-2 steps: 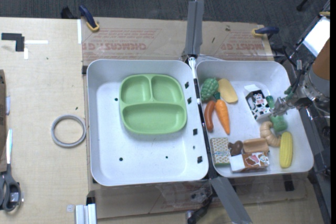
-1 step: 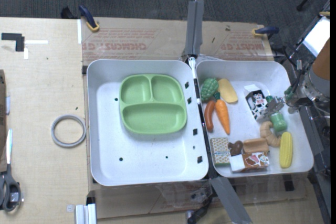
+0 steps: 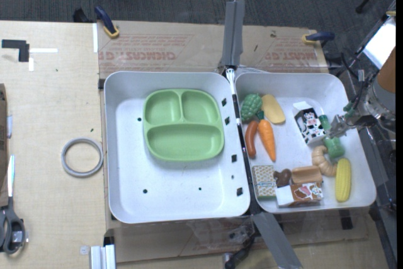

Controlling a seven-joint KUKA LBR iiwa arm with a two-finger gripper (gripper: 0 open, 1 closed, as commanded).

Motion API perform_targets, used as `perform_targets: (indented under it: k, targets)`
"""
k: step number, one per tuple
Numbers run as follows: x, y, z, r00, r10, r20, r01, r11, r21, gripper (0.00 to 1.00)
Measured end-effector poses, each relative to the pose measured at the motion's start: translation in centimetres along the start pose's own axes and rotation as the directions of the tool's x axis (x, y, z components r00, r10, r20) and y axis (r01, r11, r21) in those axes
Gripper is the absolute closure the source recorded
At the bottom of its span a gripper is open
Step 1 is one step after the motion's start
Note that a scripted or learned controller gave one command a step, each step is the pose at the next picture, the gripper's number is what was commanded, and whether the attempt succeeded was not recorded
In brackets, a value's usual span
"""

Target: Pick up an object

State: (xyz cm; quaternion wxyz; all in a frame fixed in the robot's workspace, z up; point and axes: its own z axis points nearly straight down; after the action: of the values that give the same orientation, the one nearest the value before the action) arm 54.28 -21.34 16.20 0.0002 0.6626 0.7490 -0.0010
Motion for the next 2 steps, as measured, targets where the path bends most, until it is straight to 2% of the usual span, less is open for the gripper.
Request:
perform_targets:
  k: [1, 2]
  targets:
    - [0.0, 0.0, 0.0, 1.000, 0.000, 0.000, 0.000, 1.000, 0.000, 0.00]
    - [-0.1, -0.8, 7.2, 0.994, -0.106, -0.012, 0.106, 0.994, 0.000, 0.00]
